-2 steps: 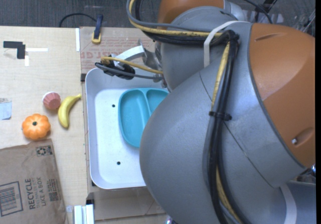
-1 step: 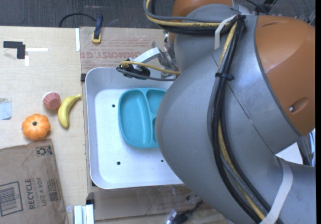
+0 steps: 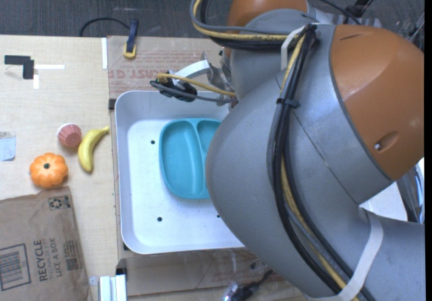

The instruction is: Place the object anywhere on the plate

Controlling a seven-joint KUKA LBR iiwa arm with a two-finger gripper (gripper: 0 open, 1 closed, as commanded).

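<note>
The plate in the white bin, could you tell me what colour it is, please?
The plate is turquoise blue, seen in the camera view.

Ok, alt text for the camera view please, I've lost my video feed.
The grey and orange arm fills the right side, covering part of a white bin that holds a teal divided plate. Left of the bin, on the wooden bench, lie a banana, a small pumpkin and a pink cupcake.

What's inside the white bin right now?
The white bin holds a blue divided plate, its visible part bare. The arm covers the plate's right side and the rest of the bin, so anything there is hidden.
</note>
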